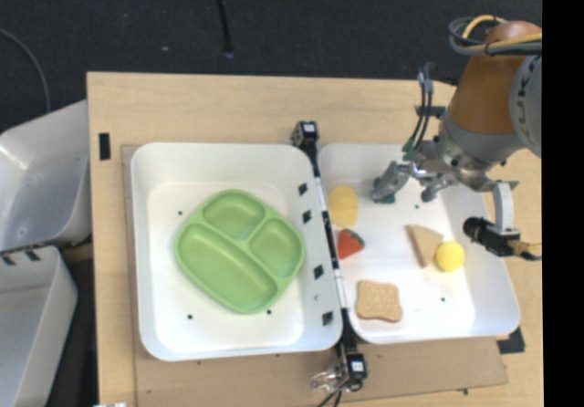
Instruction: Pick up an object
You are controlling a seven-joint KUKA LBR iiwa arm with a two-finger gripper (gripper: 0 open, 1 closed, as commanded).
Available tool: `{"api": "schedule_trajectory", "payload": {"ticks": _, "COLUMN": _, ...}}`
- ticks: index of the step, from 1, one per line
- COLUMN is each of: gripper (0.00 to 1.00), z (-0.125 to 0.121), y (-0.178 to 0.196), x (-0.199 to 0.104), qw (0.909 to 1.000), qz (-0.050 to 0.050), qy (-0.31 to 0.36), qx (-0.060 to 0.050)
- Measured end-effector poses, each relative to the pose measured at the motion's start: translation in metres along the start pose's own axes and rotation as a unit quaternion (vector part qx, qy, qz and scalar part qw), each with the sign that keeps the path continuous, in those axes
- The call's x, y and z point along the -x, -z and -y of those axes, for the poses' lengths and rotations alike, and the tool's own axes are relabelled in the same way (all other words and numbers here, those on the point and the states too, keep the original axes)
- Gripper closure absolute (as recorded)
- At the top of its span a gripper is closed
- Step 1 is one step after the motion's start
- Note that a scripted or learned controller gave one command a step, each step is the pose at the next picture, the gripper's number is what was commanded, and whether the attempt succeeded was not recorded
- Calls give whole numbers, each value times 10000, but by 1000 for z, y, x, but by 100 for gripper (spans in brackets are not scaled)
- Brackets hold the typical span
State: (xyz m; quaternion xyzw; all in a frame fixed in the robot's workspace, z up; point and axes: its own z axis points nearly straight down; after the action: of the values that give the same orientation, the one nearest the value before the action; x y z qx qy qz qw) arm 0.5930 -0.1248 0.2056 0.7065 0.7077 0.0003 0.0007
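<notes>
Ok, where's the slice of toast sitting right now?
The toast slice lies in the right bin, near its front edge, below the strawberry and left of the yellow ball.

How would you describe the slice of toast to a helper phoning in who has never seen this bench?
Find the right-hand white bin. Along its near edge, beside the divider, lies the slice of toast. It is flat, tan and squarish, unlike the red strawberry above it and the round yellow ball.

Pale yellow piece (343, 204) by the right bin's left wall, red strawberry (349, 244) just below it, toast slice (379, 301) lying flat near the front, tan wedge (422, 243) touching a yellow ball (449, 256)
</notes>
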Motion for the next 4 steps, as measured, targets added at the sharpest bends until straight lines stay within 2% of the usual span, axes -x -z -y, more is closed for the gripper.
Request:
{"api": "schedule_trajectory", "payload": {"ticks": 1, "gripper": 0, "z": 7, "y": -44, "x": -1, "qw": 10000, "qz": 3, "qy": -11, "qx": -24}}
{"api": "schedule_trajectory", "payload": {"ticks": 2, "gripper": 0, "z": -1, "y": -91, "x": 4, "qw": 10000, "qz": 3, "qy": -26, "qx": -18}}
{"api": "schedule_trajectory", "payload": {"ticks": 3, "gripper": 0, "z": -1, "y": -105, "x": 5, "qw": 10000, "qz": 4, "qy": -35, "qx": -14}}
{"api": "schedule_trajectory", "payload": {"ticks": 4, "gripper": 100, "z": -2, "y": -93, "x": 6, "qw": 10000, "qz": 4, "qy": -54, "qx": 3}}
